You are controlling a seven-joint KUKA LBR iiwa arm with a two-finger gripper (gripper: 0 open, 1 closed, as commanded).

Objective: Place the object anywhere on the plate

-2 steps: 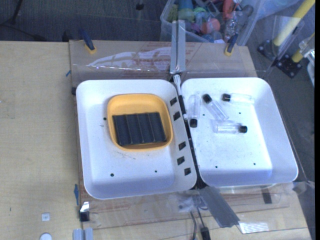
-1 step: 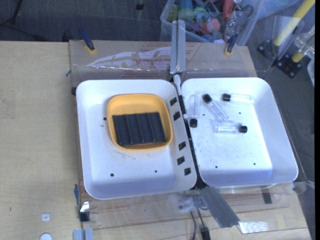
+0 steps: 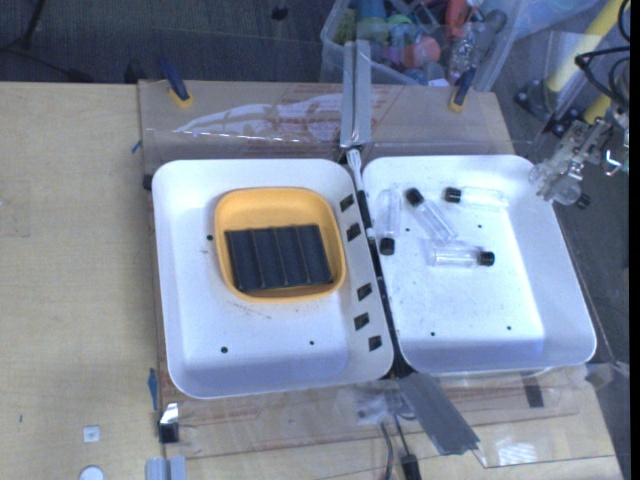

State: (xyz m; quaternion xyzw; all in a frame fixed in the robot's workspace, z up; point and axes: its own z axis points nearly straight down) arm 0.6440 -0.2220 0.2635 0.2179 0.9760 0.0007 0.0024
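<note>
Camera view: yellow plate [image 3: 278,208] with dark ribbed insert in left bin [image 3: 190,298]. Four clear vials [image 3: 460,257] loose in right bin [image 3: 520,308]. Gripper [image 3: 562,178] over right bin's far right corner; grip state cannot tell.

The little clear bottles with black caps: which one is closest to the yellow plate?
The bottle beside the middle divider; the others lie farther right from the yellow plate.

Legible text, labels, brands, numbers, signs: none that I can read. The vials [image 3: 455,230] in my right bin [image 3: 520,308] and the yellow plate [image 3: 228,213] bear no readable marking.
</note>
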